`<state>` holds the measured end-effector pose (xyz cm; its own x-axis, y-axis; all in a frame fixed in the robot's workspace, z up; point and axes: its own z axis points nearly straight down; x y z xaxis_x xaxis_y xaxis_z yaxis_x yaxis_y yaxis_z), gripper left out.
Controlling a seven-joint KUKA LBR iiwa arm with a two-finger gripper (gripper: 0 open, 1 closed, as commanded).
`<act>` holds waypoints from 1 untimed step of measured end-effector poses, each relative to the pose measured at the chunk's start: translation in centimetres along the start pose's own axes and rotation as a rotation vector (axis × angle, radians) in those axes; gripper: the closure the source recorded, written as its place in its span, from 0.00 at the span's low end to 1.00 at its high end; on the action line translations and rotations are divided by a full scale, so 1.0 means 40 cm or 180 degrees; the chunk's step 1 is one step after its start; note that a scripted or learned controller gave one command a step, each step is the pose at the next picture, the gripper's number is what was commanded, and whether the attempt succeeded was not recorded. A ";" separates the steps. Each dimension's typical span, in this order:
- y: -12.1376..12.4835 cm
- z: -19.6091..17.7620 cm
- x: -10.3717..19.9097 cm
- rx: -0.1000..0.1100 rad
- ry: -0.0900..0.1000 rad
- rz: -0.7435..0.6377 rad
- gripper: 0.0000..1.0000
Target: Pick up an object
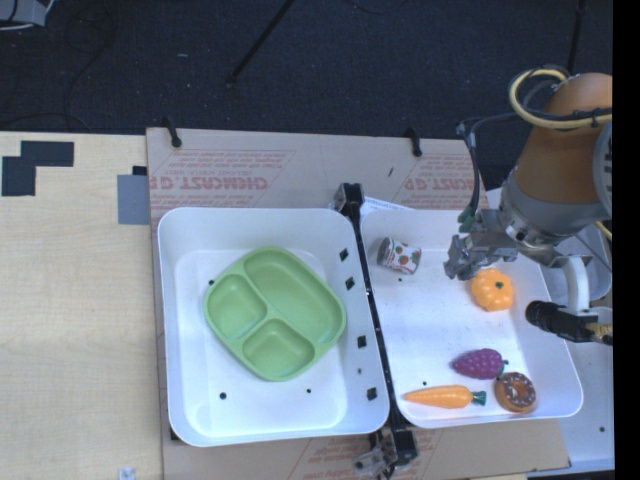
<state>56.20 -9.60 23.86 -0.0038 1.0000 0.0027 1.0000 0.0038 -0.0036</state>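
The right bin [430, 308] holds several toy items. An orange pumpkin-like fruit [491, 291] lies near its right wall, and a small patterned cup [398, 256] lies on its side toward the back left. Purple grapes [478, 363], a carrot [440, 397] and a brown donut [516, 392] sit along the front. My gripper [468, 260] hangs low over the bin's back right part, just up and left of the orange fruit and to the right of the cup. I see nothing held in it.
In the left bin [185, 268] lies a green divided plate [275, 311]. A black divider [362, 308] runs between the two bins. The arm's grey body and orange band [565, 158] rise at the right, with a black fitting [560, 320] beside the bin wall.
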 end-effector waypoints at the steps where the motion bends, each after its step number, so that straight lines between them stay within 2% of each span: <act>1: -0.018 -0.015 0.138 0.0000 -0.0001 -0.0001 1.00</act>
<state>55.47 -4.10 24.47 -0.0042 1.0000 0.0025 1.0000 0.0042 -0.0038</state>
